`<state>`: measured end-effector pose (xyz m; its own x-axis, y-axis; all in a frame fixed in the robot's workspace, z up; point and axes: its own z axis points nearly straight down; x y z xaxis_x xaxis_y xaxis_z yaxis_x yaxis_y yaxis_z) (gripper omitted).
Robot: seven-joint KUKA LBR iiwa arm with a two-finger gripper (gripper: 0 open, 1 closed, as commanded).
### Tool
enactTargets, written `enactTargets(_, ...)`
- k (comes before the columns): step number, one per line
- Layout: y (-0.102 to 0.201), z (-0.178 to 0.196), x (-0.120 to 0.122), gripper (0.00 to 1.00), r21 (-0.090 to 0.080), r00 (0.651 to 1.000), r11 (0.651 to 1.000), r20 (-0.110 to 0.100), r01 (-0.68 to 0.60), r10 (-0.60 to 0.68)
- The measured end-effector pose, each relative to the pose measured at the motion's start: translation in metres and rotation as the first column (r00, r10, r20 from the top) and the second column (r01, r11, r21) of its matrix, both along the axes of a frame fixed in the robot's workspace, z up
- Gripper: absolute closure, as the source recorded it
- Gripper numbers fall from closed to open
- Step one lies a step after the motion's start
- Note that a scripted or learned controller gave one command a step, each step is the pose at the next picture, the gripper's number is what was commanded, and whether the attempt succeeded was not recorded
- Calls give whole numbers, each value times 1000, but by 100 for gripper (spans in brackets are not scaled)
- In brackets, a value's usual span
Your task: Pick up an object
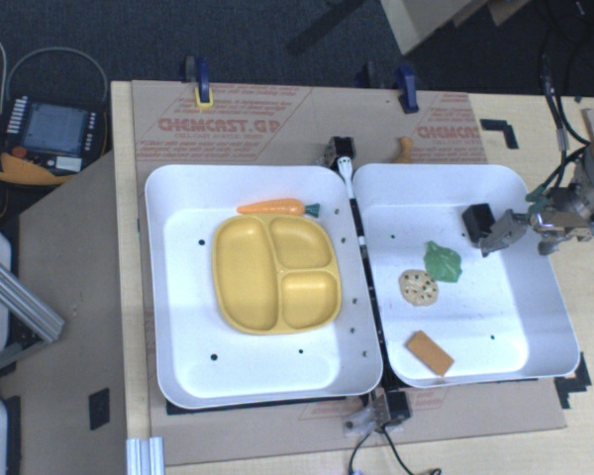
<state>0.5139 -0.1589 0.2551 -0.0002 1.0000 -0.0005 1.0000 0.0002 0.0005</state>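
Note:
In the right bin (535, 315) lie a green leafy piece (442, 262), a round speckled cookie (418, 287) just left of and below it, and a tan rectangular block (429, 352) near the front wall. My gripper (495, 238) reaches in from the right over the bin's far right part. It is a short way right of and above the green piece, and nothing shows in its grasp. In the left bin (178, 364) an orange carrot (272, 207) lies along the far edge of a yellow divided plate (275, 270).
A ridge where the two bins meet runs down the middle (361, 265). Clamps (203, 79) hold the cardboard sheet at the bench's far edge. Bare white floor lies in the right bin's front right part (515, 334).

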Motion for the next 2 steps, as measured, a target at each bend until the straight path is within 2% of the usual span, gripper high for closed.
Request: enactTargets(2,-7,-94,-6,0,3,1000,1000,-7,2,-2)
